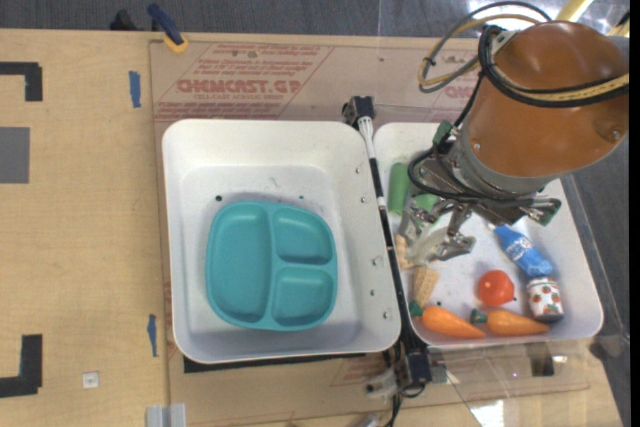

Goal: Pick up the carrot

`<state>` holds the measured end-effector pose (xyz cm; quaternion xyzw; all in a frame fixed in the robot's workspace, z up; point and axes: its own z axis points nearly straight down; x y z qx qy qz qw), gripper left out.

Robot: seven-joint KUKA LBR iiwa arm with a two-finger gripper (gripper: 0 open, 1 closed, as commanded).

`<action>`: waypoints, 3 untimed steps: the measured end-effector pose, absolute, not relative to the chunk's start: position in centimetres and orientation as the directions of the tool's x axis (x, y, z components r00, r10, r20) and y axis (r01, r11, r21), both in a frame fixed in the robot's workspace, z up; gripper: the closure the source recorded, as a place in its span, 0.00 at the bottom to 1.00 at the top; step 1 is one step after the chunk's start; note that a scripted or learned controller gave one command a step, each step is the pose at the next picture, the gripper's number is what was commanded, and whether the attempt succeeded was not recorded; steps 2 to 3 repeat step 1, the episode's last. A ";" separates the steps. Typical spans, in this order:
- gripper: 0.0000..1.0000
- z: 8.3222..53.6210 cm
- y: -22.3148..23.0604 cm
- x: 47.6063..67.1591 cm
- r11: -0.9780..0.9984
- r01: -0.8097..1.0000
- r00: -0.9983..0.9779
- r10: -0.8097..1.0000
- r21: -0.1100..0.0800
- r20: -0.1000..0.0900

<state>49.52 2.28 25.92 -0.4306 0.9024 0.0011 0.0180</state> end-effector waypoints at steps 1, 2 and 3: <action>0.00 25.9 2.3 49.5 0.629 -0.777 -0.628 -0.777 -0.012 -0.033; 0.00 25.9 2.3 49.5 0.629 -0.777 -0.628 -0.777 -0.012 -0.033; 0.00 25.9 2.3 49.5 0.629 -0.777 -0.628 -0.777 -0.012 -0.033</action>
